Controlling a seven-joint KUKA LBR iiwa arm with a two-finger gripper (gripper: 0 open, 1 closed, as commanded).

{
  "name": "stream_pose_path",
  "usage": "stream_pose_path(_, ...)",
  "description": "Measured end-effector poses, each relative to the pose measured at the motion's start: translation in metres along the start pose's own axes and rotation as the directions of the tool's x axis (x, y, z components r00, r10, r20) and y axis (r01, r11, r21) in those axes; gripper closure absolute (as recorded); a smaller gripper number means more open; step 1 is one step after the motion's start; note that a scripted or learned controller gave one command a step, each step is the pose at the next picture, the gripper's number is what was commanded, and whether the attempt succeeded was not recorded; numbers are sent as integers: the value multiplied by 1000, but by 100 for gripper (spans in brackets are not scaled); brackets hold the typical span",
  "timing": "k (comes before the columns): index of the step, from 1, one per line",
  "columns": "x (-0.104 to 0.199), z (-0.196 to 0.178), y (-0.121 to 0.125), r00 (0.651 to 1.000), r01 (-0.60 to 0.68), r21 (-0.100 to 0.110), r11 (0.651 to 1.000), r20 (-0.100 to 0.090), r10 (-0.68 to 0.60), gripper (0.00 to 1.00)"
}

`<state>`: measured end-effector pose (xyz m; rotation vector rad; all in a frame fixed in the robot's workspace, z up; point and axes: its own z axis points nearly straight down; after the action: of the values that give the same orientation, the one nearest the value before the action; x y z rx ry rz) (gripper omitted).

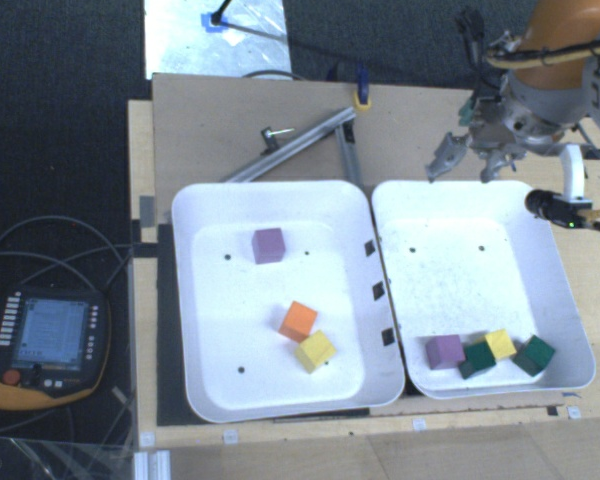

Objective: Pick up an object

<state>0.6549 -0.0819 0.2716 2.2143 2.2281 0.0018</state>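
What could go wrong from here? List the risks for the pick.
1. The purple, yellow and two green blocks crowd the right bin's near edge, so a grasp there may snag a neighbour.
2. The orange block touches the yellow block in the left bin, leaving little finger room.

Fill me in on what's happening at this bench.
A robot arm is set to pick up an object from two white bins. Its gripper hangs open above the far edge of the right bin, with nothing between the fingers. The left bin holds a purple cube, an orange cube and a yellow cube. Four more blocks sit along the right bin's near wall.
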Motion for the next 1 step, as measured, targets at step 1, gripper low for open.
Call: stream_pose_path(1,0,0,0,1000,0,0,1000,0,0,0)
